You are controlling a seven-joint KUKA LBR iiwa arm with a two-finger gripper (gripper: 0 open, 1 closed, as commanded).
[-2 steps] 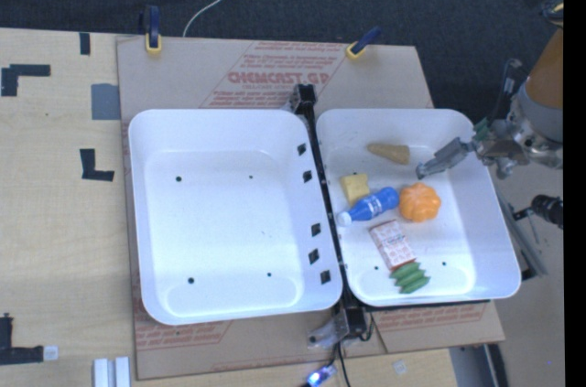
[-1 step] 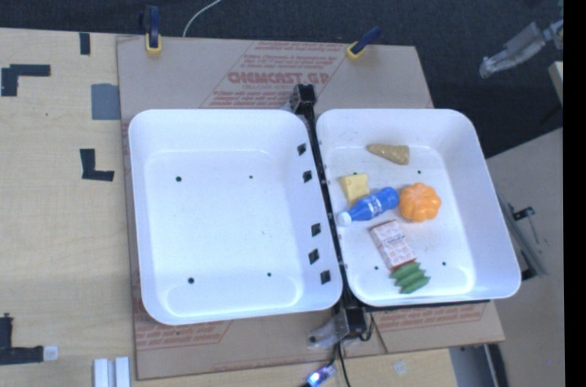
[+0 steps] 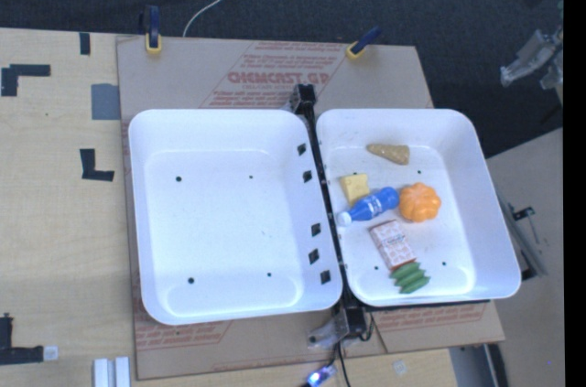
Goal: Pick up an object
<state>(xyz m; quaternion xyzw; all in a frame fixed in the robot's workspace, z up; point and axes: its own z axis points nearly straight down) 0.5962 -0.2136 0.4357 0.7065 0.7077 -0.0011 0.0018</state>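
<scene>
The right bin (image 3: pixel 476 158) holds several small objects. A tan wedge (image 3: pixel 388 154) lies near its back. A yellow block (image 3: pixel 355 187) sits beside a blue bottle (image 3: pixel 373 204) with a white cap. An orange round fruit (image 3: pixel 419 202) rests right of the bottle. A red and white box (image 3: pixel 392 245) lies nearer the front, with a green item (image 3: pixel 411 278) just below it. My gripper (image 3: pixel 531 60) hangs blurred at the far right, well outside and beyond the right bin, away from every object.
The left bin (image 3: pixel 137 193) stands beside the right one, with black clips along their shared wall (image 3: pixel 316 193). Both rest on a cardboard sheet (image 3: pixel 265 74) clamped at the back. A cable runs across the dark floor behind.
</scene>
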